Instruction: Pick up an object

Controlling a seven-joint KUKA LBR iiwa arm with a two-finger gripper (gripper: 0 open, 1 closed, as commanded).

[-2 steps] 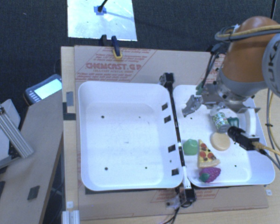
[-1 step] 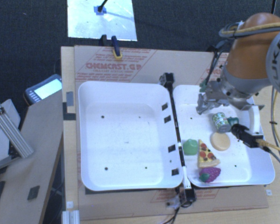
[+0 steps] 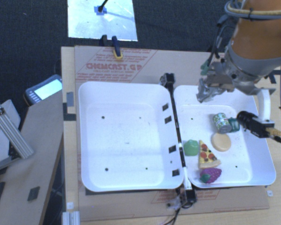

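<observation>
- Camera view: the gripper (image 3: 207, 93) is seen over the far left part of the right bin (image 3: 246, 165), beside the left bin (image 3: 126, 135). It is well short of the things below it.
- Whether the gripper is apart or together cannot be told at this slant; nothing is seen held in it.
- Five small things are found in the right bin: a small can (image 3: 221, 122) nearest the gripper, a tan disc (image 3: 221, 142) just in front of the can, a pizza slice (image 3: 207, 156), a green lump (image 3: 191, 147) by the dividing wall, and a purple grape bunch (image 3: 210, 175) near the front rim.
- The can is judged the likeliest target. It is probably a light, stiff toy with a smooth, rather slippery label, and it seems to lie tilted or on its side, so rolling is to be expected.
- It would best be taken across its round body at mid-length, with the closing line set square to its axis.
- The disc and slice are judged flat and low, so harder to get under; the grapes look bumpy and easier to grip.
</observation>
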